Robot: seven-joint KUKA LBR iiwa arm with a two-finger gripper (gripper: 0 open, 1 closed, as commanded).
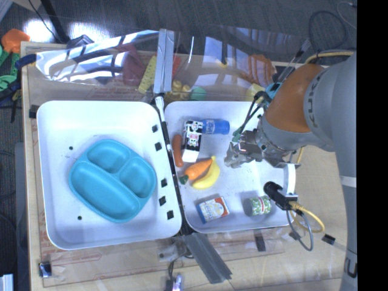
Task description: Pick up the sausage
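The tool (235, 154) hovers over the right bin (242, 111), apart from the sausage (177, 150) by its left wall.

**A:** What kind of place am I looking at from here?

**B:** Lab, robot test cell. I see an industrial arm (315, 111), grey with an orange band, over a wooden bench (109, 250). Two shallow white bins sit side by side, left bin (51, 162) and right bin (242, 111), joined by black clips along the seam.

**A:** Not a kitchen? There's food.

**B:** Toy props: a banana (209, 176), a carrot (198, 168), a small can (257, 206), a blue divided plate (113, 179). Clear plastic shield (121, 56) stands behind the bins. Loose cables (303, 220) at the bench edge, dark carpet (182, 5) beyond. Rigged for trials, nothing domestic.
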